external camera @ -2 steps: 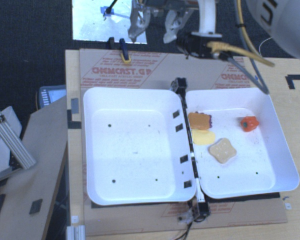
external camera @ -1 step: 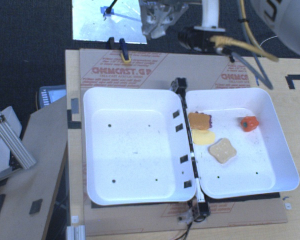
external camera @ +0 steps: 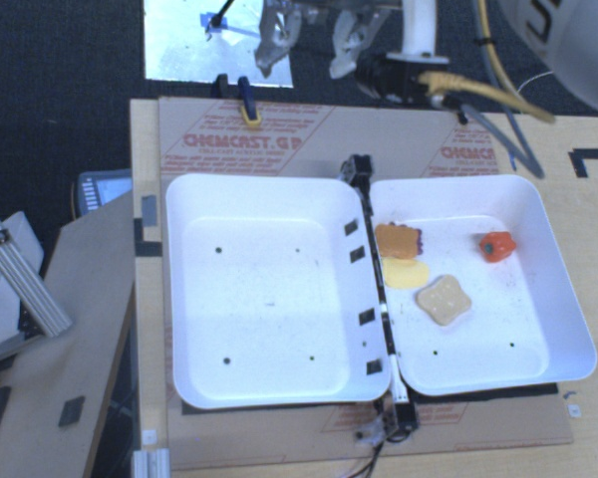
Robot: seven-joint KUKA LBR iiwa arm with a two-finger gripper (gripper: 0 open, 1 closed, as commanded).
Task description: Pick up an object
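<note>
Camera view shows you the grey arm raised at the top edge, its two-finger pincer (external camera: 309, 43) hanging spread apart and grasping nothing, beyond the bins' far rims. Your objects sit well below it in the right white bin (external camera: 538, 361): an orange-and-purple block (external camera: 399, 240), a yellow flat piece (external camera: 407, 275), a tan toast-shaped piece (external camera: 444, 300), and a red-orange pepper-like toy (external camera: 496, 246).

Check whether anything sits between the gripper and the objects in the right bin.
Nothing visible does. The gripper hangs open above the bench's far edge, while the orange-red pepper-shaped toy, tan bread-slice toy and flat yellow piece lie uncovered in the right white bin.
</note>
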